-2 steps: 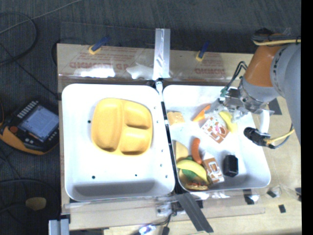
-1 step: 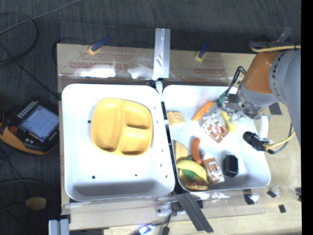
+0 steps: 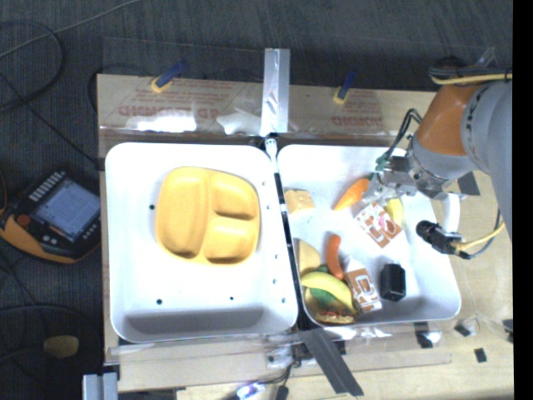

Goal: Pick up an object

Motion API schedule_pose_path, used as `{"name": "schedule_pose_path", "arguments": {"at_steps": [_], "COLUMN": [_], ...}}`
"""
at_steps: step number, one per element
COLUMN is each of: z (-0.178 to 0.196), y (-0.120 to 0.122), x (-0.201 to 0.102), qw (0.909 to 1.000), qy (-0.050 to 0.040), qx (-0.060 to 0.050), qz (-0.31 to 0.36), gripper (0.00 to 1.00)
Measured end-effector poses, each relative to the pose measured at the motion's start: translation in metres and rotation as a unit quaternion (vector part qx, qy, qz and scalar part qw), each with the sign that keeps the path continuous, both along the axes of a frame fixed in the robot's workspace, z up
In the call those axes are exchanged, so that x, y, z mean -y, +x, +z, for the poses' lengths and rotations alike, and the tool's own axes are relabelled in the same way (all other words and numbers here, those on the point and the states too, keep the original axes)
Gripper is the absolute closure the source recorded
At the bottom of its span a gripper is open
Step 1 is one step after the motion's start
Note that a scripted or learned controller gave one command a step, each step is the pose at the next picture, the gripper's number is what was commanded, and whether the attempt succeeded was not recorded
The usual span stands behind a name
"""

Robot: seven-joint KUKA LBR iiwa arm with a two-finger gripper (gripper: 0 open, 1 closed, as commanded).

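My gripper [image 3: 386, 182] hangs over the upper middle of the right bin [image 3: 433, 307], below the orange wrist band [image 3: 444, 123]. Just to its left lies an orange carrot [image 3: 351, 193]. Directly under it are a red-and-white packet [image 3: 377, 224] and a small yellow item [image 3: 396, 211]. I see nothing lifted off the bin floor. Lower in the bin lie a red sausage-like piece [image 3: 334, 254], a black object [image 3: 392, 281], a yellow-green banana [image 3: 327, 287] and a brown carton [image 3: 361, 289]. A tan block [image 3: 300, 200] sits near the bin's left wall.
The left bin [image 3: 133, 307] holds a yellow divided tray [image 3: 206, 215]. A metal divider [image 3: 276, 90] stands at the back between the bins. A black cable with a plug [image 3: 433, 235] hangs from the arm over the right bin's right side. A handheld controller [image 3: 58, 215] lies off the bench at left.
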State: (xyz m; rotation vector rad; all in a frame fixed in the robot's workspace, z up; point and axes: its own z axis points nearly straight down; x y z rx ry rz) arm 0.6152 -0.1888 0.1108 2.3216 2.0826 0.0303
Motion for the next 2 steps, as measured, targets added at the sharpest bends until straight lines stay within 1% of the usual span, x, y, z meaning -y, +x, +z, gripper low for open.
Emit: {"name": "schedule_pose_path", "arguments": {"at_steps": [1, 2], "z": [-0.0199, -0.0209], "y": [0.0258, 0.0277], "x": [-0.0072, -0.0149], "qw": [0.9973, 0.9970], "qy": [-0.0034, 0.0007], "qx": [-0.011, -0.010], "qz": [0.072, 0.076], "gripper": [1.00, 0.00]}}
